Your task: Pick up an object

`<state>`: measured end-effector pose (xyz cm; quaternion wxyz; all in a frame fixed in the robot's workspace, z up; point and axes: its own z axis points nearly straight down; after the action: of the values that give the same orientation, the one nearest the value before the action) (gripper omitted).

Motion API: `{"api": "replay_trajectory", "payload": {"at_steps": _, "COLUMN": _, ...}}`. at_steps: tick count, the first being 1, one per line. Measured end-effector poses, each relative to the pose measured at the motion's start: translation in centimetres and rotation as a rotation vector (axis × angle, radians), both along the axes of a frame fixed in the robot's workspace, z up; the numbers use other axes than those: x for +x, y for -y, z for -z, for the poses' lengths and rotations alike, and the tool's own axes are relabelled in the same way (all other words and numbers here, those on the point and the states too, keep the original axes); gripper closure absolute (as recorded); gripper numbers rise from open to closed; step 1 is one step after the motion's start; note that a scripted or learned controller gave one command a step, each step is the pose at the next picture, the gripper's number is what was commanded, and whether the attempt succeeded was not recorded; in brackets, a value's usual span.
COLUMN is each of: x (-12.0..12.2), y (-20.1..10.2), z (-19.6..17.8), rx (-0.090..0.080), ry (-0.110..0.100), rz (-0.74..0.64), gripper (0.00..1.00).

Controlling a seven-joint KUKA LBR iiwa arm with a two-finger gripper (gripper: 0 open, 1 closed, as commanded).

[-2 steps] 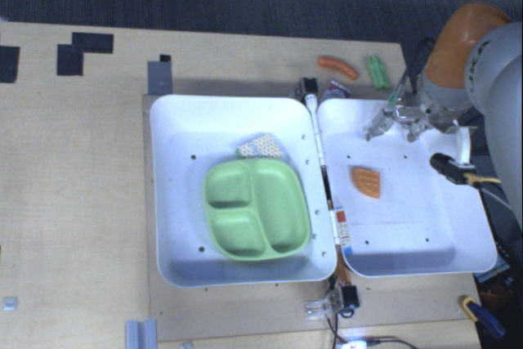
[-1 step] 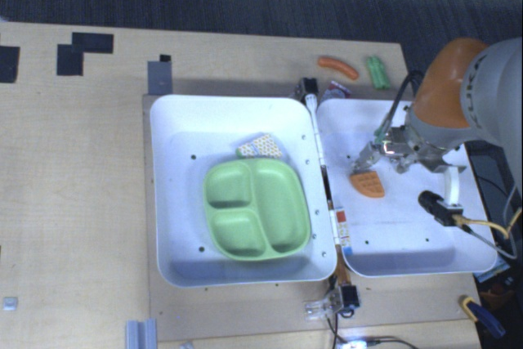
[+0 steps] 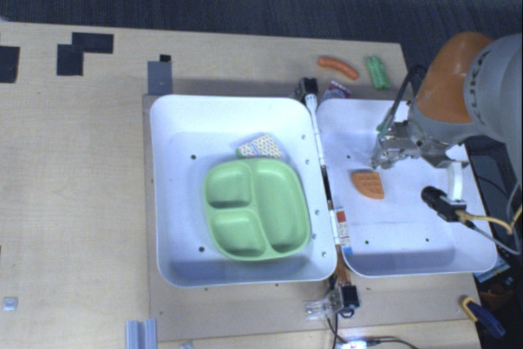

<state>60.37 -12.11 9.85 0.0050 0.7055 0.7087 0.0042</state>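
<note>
An orange, wedge-shaped object [image 3: 368, 184] lies on the floor of the right bin [image 3: 409, 249], near its left side. My gripper [image 3: 385, 157] hangs just above and to the right of it, pointing down, with the grey arm and its orange band reaching in from the right. Nothing shows between the gripper and the orange object. In the left bin [image 3: 176, 184] lies a green divided plate [image 3: 256, 207] with a small patterned item [image 3: 261, 146] at its far edge.
An orange sausage-shaped toy [image 3: 338, 67] and a green object [image 3: 377, 71] lie on the bench behind the right bin. A small colourful item [image 3: 336, 88] sits at that bin's far rim. Cables and clips sit along the front edge of the bench.
</note>
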Motion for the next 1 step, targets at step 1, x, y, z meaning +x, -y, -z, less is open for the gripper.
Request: {"api": "replay_trajectory", "payload": {"at_steps": 1, "x": 4.89, "y": 4.84, "z": -3.18, "rx": -0.001, "ry": -0.007, "rz": 0.002, "gripper": 1.00}}
